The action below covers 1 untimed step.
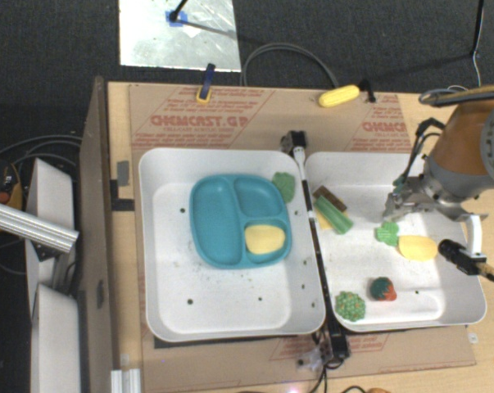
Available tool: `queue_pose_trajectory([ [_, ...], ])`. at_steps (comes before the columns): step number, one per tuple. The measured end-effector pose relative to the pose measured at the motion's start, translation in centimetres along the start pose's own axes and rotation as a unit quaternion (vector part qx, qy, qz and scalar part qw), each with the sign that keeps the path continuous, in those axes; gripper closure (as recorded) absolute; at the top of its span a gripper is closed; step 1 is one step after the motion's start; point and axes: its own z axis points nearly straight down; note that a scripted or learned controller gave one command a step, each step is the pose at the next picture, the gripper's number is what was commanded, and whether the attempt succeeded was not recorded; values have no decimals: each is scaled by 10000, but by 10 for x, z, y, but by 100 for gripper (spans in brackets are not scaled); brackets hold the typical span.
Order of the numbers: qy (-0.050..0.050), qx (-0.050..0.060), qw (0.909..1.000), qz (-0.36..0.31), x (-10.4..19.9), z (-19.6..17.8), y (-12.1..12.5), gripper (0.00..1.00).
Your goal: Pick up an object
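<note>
From above, the tan cardboard-covered surface [230, 117] carries two shallow white bins set side by side, touching along their inner rims. The left white bin [169, 293] holds one teal divided plastic plate [218, 219], and one pale yellow rounded lump [265, 239] sits in the plate's lower right compartment; one green leafy piece [284, 186] lies just beside the plate's upper right corner, against the bin wall. The right white bin [451, 305] holds six loose things: one brown stick [329, 196] and one long green stick [334, 216] lying touching each other near the dividing rim, one small bright green piece [387, 235] touching one yellow lemon-shaped object [418, 247], one round green-and-red ball [382, 289], and one bumpy green round piece [350, 305] near the front wall. The pincer [401, 202] of the grey and orange arm [468, 158] hangs over the right bin just above the small bright green piece, with nothing seen between its tips; whether it is wide or narrow cannot be told. One yellow banana-shaped object [338, 97] lies on the surface behind the bins.
</note>
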Motion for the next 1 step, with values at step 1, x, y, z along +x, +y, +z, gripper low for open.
queue_pose_trajectory([
  [1, 19, 29, 10000, -27, 63, -37, -65, 100],
])
